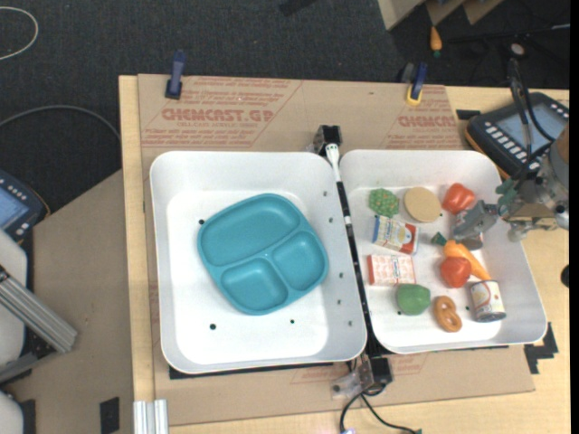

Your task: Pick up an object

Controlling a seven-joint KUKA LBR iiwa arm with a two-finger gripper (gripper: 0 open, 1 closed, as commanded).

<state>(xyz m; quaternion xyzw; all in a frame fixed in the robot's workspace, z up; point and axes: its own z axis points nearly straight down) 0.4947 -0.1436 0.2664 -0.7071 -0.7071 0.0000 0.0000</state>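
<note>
Gripper (pixel 478 222) hovering by the right bin's (pixel 529 319) right edge, beside the red pepper (pixel 459 197) and carrot (pixel 466 256); jaws' state impossible to tell.

Grey two-finger gripper (pixel 472 225) too blurred to read finger state, arm cut off by right edge, labels on small white-and-red packets (pixel 393 251) and small tin can (pixel 488 300) too small to read, approx.
</note>
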